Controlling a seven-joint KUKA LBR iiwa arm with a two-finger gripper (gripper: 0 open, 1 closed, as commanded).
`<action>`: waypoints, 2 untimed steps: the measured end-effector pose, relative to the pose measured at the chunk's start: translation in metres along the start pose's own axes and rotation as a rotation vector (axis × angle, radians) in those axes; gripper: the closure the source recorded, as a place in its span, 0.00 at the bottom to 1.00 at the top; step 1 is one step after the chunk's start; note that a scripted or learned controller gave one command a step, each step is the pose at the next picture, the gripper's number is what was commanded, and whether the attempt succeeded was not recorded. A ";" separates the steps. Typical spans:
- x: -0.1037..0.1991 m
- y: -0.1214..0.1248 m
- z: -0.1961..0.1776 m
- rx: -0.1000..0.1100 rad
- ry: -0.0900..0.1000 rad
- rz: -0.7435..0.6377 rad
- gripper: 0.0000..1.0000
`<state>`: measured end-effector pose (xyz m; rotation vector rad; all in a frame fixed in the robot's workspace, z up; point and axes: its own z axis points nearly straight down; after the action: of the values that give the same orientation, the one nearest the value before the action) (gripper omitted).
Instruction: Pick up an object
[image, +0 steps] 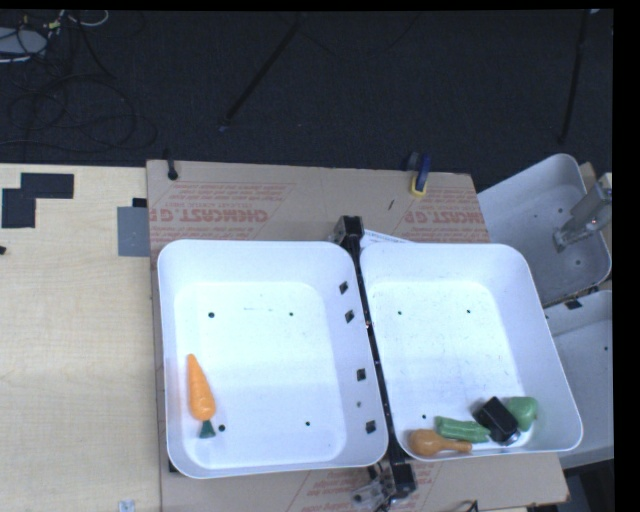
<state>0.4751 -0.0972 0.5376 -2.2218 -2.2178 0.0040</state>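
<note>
Glossy white plastic bins (260, 262) on matt brown cardboard (300, 205)

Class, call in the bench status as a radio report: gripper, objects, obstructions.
Arm off the bins, at right edge; grip state unreadable. Carrot alone in left bin. Black block, green pieces and orange piece bunched in right bin near corner.

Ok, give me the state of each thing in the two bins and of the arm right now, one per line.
carrot: lying flat in the left bin, near its left wall.
orange pear-shaped toy: lying in the right bin, at its front edge.
green pod: lying flat, touching the black block.
black block: resting tilted, partly over the green things.
green round piece: by the front right corner, against the black block.
arm: at the right edge, outside both bins.
</note>
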 end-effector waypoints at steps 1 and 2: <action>0.004 0.000 0.214 0.015 0.003 -0.001 0.00; 0.089 0.009 0.099 -0.013 0.002 -0.012 0.00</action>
<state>0.4837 -0.0087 0.4389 -2.2137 -2.2368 -0.0127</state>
